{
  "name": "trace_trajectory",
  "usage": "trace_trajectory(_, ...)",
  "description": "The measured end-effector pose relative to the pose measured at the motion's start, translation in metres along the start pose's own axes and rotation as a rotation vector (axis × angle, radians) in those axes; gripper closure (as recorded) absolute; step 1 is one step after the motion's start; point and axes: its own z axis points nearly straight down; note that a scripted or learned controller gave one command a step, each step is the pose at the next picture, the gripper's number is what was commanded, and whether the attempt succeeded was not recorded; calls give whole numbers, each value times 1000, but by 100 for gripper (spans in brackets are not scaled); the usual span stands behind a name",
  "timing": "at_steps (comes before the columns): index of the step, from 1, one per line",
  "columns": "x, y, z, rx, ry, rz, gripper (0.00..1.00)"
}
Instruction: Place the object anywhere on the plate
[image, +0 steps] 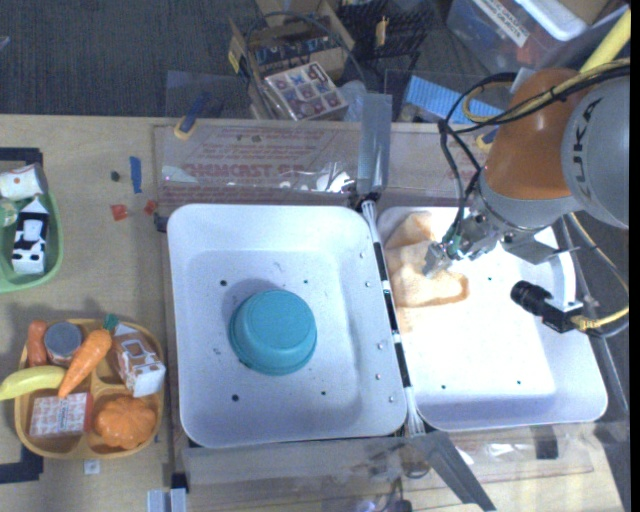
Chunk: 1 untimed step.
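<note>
In the right bin (560, 400), the gripper (440, 258) is lowered onto the pale bread slice (425, 285), jaw state unclear, while the blue plate (273, 331) sits left of it.

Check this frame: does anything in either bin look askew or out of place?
The blue plate in the left bin appears to lie upside down, base up. The tan object sits in the right bin, under the gripper.

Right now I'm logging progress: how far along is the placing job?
Nothing looks done yet: the blue plate in the left bin carries nothing. In hand: the hand is down at the tan object in the right bin. Left: lifting it and carrying it onto the plate.
</note>
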Motion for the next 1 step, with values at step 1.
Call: trace_trajectory(1,0,1,-40,-2,-1,-1,100)
